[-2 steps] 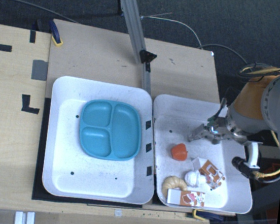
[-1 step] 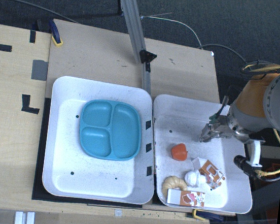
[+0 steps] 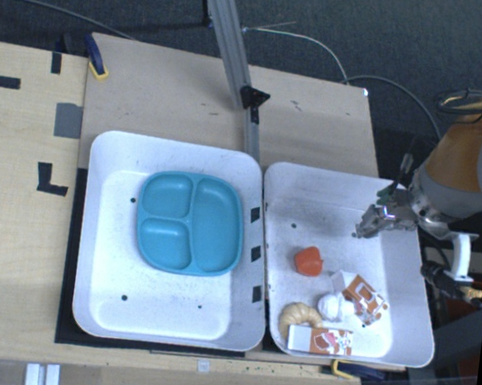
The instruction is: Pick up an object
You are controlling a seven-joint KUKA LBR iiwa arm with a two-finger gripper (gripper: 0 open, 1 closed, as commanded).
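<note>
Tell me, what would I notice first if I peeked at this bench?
Probably the big blue plate with three sections, lying in the middle of the left bin. Next, the little red-orange object in the right bin, with a croissant and some small packets bunched near that bin's front corner. The gripper hangs over the right bin's far side, away from all of them.
</note>
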